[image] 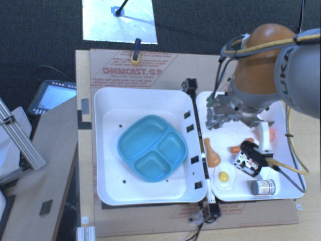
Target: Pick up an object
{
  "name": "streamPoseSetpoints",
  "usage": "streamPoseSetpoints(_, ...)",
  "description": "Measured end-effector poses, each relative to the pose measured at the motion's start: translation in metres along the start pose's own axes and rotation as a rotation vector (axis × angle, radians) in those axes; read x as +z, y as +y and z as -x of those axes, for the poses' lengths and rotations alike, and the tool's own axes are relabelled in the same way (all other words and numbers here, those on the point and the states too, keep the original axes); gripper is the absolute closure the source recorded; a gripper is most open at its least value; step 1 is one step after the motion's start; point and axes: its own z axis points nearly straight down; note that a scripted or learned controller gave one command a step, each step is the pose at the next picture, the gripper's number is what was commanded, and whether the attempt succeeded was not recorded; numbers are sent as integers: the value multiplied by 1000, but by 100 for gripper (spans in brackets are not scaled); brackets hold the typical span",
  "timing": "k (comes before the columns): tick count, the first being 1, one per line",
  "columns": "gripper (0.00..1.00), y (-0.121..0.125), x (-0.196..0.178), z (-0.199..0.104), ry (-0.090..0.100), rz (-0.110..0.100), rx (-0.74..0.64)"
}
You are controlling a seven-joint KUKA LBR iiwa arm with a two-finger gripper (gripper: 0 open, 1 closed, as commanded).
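The likeliest pick, as I judge it, is the orange pear-shaped toy (213, 155), lying on its side in the right bin (241, 197), hard against the bin's left wall and just below the gripper (215, 118). That wall is my main worry. If the gripper comes down there, it may strike the rim or the black divider (195, 129) before it can close around the toy. The toy's rounded, tapered body could also squirt sideways out of a pinch and roll into the fried-egg toy (224, 177) just below it.

It looks smooth and glossy, narrow at the upper end and bulbous at the lower, and probably light plastic.

The gripper hangs over the upper left of the right bin with nothing visibly held, and I cannot tell from this angle whether it is apart or together. A small orange piece (234, 148) sits near the toy's right, and a grey can (263, 187) lies in the bin's lower right corner. A mistimed descent could nudge either one. In the left bin (108, 134), well apart, rests a blue divided plate (152, 148).
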Motion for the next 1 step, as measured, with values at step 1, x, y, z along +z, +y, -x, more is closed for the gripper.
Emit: streamPoseSetpoints(1,100,-14,-1,-55,0,0,-2)
